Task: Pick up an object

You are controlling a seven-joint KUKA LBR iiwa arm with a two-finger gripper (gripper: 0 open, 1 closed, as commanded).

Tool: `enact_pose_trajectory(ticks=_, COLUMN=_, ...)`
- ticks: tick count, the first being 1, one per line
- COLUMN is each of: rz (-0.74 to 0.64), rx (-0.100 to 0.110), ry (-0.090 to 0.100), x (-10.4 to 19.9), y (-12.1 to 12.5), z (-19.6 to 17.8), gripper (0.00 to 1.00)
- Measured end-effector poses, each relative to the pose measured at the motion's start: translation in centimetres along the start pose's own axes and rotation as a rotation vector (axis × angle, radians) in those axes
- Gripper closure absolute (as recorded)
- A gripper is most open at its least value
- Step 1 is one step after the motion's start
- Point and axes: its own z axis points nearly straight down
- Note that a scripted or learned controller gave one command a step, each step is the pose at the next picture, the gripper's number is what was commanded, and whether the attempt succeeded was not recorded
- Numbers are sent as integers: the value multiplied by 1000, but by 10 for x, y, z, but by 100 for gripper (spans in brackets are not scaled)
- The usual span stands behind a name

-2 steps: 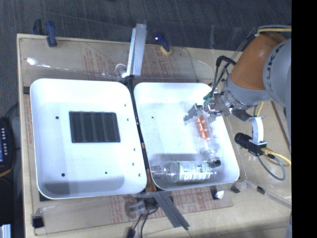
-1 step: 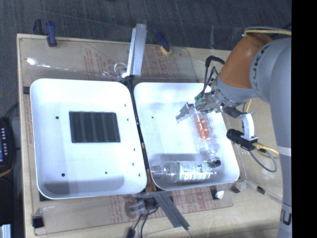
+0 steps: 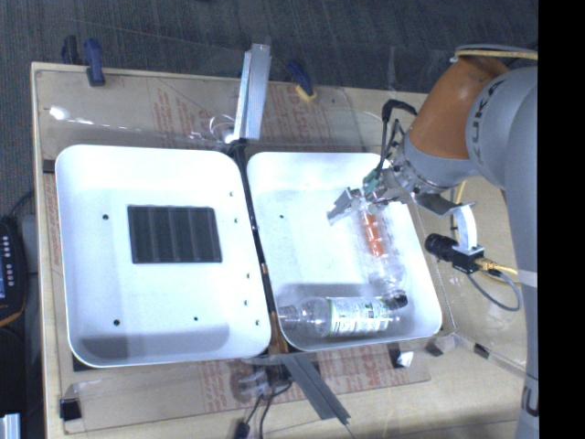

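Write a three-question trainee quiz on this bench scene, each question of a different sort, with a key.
1. True or false: the dark ribbed rectangular panel lies in the left shallow white bin.
2. Multiple choice: the clear plastic bottle with the white label lies (A) along the near wall of the right shallow white bin, (B) on the wooden bench, (C) on the dark panel.
3. Fill in: the clear plastic bottle with the orange-red label lies just below the arm's ____.

Key: 1 true; 2 A; 3 gripper.
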Motion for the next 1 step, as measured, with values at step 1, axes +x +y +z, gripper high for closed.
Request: enact_pose_trajectory(ticks=1, rz=-122, rx=3, ry=3, x=41, y=25, z=50, gripper=0)
